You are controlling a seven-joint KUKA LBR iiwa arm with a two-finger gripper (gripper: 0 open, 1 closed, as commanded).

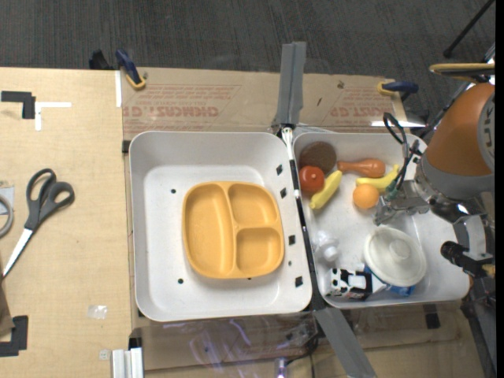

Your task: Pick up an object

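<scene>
1. Judging from how things lie, the pick is not yet done: no object is seen lifted clear of the right bin (441, 290).
2. The pincer (400, 205) is seen low in that bin, at about 3 o'clock of the whole view, just beside the orange ball (365, 196) and above the white bowl (395, 255).
3. Whether the pincer is released or clenched cannot be told; nothing is seen held in it.
4. Candidate objects are gathered at the bin's 12 o'clock end: a brown round thing (317, 155), a red ball (312, 179), a banana (326, 190) and a drumstick-shaped toy (362, 166). A black-and-white toy (349, 283) lies at 6 o'clock.
5. The left bin (150, 235) is occupied by a yellow divided plate (233, 229).
6. Left to do, it is judged: closing on one object and raising it.
</scene>
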